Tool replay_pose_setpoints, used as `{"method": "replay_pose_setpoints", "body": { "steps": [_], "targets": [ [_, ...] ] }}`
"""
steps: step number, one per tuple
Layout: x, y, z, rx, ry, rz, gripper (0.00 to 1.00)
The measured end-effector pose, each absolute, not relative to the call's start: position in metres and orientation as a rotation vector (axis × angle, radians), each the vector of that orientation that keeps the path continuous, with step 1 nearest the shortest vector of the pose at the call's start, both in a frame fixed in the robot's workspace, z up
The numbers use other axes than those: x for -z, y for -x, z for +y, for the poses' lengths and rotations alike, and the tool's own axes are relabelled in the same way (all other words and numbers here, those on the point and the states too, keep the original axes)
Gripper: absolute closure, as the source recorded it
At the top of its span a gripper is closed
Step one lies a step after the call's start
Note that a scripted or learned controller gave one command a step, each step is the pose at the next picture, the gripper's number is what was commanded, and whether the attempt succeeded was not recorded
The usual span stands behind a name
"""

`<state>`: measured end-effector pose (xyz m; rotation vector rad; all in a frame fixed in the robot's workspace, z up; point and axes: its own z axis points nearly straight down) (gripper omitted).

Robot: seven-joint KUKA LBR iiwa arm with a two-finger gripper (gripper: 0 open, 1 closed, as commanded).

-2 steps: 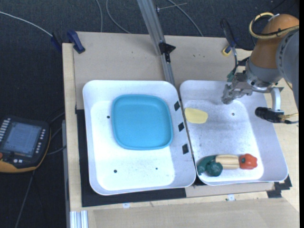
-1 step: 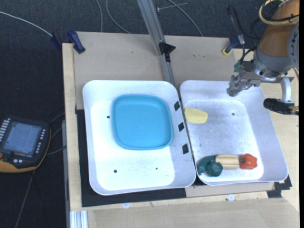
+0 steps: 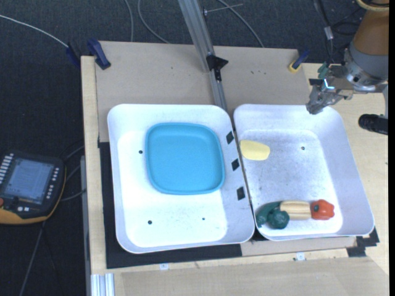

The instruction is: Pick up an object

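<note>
No readable text, labels or nos. anywhere; handheld pendant point(image 3: 28, 187) screen at left too blurred.

The arm point(image 3: 373, 36) is cut off by the top and right edges, so just its orange band and wrist show. The claw point(image 3: 316, 105) hangs at the far rim of the right bin point(image 3: 345, 165); its fingers are too small and dark to tell apart. The green thing point(image 3: 273, 217) is perhaps a toy vegetable, but its shape is too blurred to name. The pendant point(image 3: 28, 187) on the floor is clipped by the left edge. The table point(image 3: 154, 73) runs off the bottom.
</note>
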<state>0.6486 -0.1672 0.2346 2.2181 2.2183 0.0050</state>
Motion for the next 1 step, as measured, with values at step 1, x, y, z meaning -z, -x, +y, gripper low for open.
{"method": "replay_pose_setpoints", "body": {
  "steps": [1],
  "targets": [
    [-0.2822,-0.6493,-0.1673,-0.004,-2.218,2.219,1.00]
  ]
}}
